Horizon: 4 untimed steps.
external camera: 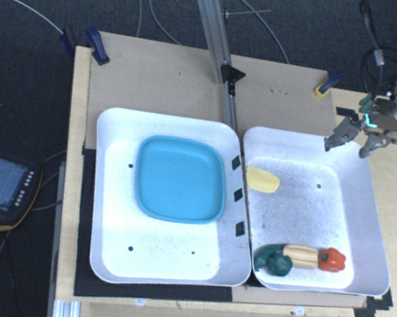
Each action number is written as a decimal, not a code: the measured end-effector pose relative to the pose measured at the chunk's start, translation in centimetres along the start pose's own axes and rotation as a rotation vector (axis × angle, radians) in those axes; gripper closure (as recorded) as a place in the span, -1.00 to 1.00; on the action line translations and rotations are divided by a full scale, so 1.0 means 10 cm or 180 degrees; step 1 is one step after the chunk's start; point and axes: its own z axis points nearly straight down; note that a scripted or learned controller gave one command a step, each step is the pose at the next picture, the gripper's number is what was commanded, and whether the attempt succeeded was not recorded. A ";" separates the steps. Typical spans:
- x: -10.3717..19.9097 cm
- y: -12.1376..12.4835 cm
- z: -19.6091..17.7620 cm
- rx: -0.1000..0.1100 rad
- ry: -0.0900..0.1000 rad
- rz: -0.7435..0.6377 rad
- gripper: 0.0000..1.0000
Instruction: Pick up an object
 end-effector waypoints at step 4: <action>0.10 0.03 1.55 0.0012 0.0002 0.0000 -1.00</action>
